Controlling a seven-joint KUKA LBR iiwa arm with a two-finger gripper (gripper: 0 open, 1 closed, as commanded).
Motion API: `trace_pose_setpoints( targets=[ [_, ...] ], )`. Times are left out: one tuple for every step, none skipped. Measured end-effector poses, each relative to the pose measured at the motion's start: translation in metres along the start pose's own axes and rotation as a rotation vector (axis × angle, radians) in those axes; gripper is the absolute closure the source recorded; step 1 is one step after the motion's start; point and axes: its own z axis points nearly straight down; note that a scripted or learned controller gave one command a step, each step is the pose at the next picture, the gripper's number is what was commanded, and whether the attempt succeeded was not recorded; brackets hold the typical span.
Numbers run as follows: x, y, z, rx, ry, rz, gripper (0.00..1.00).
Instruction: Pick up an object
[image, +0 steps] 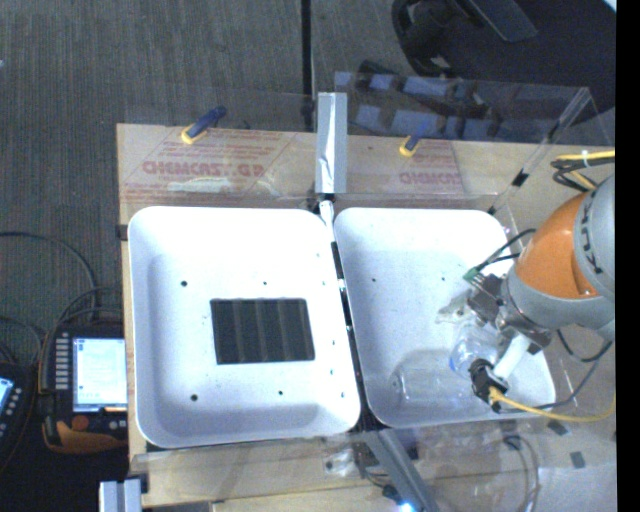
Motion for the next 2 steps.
trace_pose_setpoints(
  targets=[
    [0.020,0.016,-0.014,0.054,-0.032,0.078,0.00],
    [0.006,0.019,0.005,0.013,-0.009,0.031,0.00]
  ],
)
